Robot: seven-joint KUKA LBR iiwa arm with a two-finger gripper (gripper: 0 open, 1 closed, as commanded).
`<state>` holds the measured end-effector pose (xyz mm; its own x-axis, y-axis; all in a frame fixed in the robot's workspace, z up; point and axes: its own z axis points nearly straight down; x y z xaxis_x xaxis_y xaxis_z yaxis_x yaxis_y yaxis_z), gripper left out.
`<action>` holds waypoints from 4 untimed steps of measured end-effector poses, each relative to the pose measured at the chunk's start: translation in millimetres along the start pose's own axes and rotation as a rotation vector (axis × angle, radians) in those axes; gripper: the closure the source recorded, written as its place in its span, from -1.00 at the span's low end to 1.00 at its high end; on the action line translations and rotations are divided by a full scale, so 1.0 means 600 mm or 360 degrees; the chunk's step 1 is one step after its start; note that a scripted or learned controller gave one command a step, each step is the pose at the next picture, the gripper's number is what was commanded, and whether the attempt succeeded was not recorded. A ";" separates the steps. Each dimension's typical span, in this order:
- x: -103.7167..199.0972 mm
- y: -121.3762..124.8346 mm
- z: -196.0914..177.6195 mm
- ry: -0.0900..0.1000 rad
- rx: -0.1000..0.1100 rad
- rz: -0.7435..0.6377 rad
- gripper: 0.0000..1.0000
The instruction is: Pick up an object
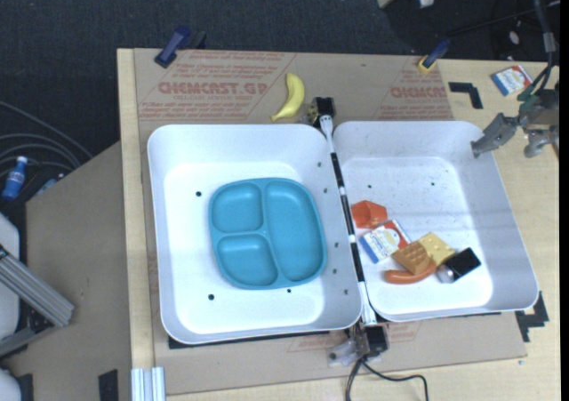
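A: Where is the gripper [514, 131]?

B: At the far right, above the upper right corner of the right bin [498, 212], over its rim. Two grey fingers [492, 135] are spread apart with nothing between them, so it stands wide and holds nothing.

A: And the things to pick?

B: They sit bunched in the lower middle of the right bin. An orange block [369, 212] lies nearest the wall between the bins. Just below it is a small white packet [383, 241] with blue and red print. Beside that, a brown waffle-like piece [414, 256] touches a yellow wedge [435, 246], and a black block [460, 263] lies at the right end of the bunch. An orange sausage shape [407, 276] curves along under the waffle piece.

A: How much room is around them?

B: The upper half of that bin's floor is bare, and so is the strip along its right wall. The bunch is well apart from the gripper. Its lower edge is near the front wall, and the orange block is close to the middle wall.

A: The other bin?

B: The left bin [178, 212] holds a blue divided plate [266, 231] near its middle, with white floor showing all round it. A yellow banana [290, 98] lies on the bench [142, 124] behind the left bin, just beyond its back rim.
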<state>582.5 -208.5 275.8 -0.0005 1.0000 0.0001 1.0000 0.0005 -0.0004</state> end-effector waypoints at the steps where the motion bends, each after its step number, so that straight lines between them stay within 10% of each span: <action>1: 0.006 0.060 0.265 0.0002 0.0005 -0.0001 -1.00; 2: 0.126 0.141 0.318 0.0001 -0.0002 -0.0001 -1.00; 4: 0.181 0.066 0.319 0.0000 0.0003 0.0001 -1.00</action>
<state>622.1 -100.1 84.6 0.0004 1.0000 0.0004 1.0000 -0.0004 -0.0022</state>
